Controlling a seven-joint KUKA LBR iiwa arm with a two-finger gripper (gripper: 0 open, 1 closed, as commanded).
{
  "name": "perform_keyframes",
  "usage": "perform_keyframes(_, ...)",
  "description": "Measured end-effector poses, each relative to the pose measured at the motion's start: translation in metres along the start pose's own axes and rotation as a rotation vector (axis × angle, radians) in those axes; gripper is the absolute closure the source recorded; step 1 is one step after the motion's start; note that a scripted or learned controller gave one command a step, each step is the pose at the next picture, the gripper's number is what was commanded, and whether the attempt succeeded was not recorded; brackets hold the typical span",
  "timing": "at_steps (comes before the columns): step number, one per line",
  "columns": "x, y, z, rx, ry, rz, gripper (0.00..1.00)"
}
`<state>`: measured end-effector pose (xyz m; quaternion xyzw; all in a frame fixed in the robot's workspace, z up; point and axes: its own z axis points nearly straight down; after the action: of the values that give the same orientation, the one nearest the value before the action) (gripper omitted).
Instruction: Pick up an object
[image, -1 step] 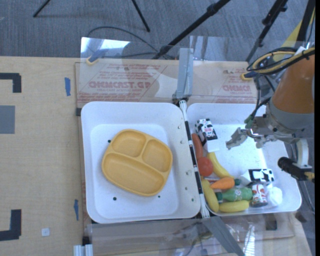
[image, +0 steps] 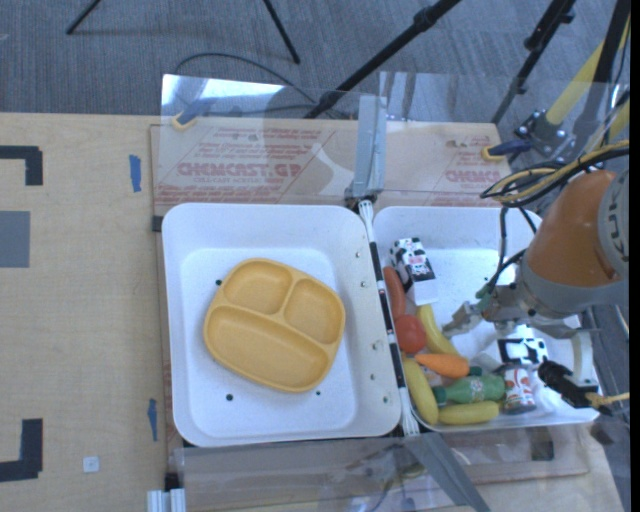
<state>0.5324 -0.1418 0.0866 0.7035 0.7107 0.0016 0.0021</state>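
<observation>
The right bin holds a heap of toy food along its left and front sides. In it lie a black-and-white cow-print carton, a red pepper, a carrot, yellow bananas, a green bottle and a small can. My gripper hangs low over the right part of this bin, just right of the carrot and above the can. The wrist hides what lies under it. I see nothing clearly held.
The left bin bears a yellow divided plate. A metal divider and a clear plastic sheet stand behind the bins. Cables and the orange-banded arm crowd the right side.
</observation>
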Motion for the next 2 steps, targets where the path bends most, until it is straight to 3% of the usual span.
perform_keyframes(1,-0.015,-0.028,0.000,0.000,0.001,0.194,0.00)
perform_keyframes(2,-0.023,0.012,0.001,0.002,-0.001,0.272,0.00)
